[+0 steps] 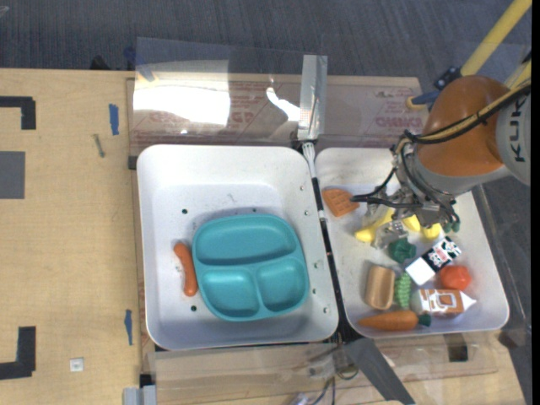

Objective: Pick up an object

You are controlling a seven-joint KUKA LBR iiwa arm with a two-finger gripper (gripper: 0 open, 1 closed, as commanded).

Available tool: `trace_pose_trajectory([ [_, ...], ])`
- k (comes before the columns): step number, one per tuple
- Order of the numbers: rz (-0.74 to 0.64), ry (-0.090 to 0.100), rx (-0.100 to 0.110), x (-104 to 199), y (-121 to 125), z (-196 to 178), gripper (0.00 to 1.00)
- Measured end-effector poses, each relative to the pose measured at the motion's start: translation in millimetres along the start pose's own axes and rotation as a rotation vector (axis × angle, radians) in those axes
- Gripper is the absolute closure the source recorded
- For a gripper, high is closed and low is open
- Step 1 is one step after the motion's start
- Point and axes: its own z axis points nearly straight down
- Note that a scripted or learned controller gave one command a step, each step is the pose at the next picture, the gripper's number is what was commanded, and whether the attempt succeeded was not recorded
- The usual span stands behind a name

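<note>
My gripper (pixel 411 212) hangs below the arm's orange band (pixel 460 126), low over the right bin (pixel 494 310). It sits right above a cluster of yellow toy pieces (pixel 371 231) and a dark green piece (pixel 402 250). Around them lie an orange wedge (pixel 337 202), a white cube (pixel 419 270), a black-and-white cube (pixel 445 252), a red ball (pixel 456 277), a tan cylinder (pixel 380 285), a carrot (pixel 388 321) and a small carton (pixel 445 302). Nothing is visibly lifted off the bin floor.
The left bin (pixel 160 175) holds a teal divided plate (pixel 249 264) and an orange sausage (pixel 186 268) beside its left side. A ridge (pixel 319 226) separates the two bins. Bare white floor shows along the right bin's upper edge.
</note>
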Motion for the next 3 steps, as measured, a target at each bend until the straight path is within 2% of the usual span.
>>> trace_pose_trajectory([
  [1,-0.021,-0.004,0.002,-16.3,42.5,-189.5,1.00],
  [2,-0.127,0.008,-0.003,-63.9,37.6,-158.1,1.00],
  [3,-0.240,0.009,-0.005,-85.8,37.3,-122.1,1.00],
])
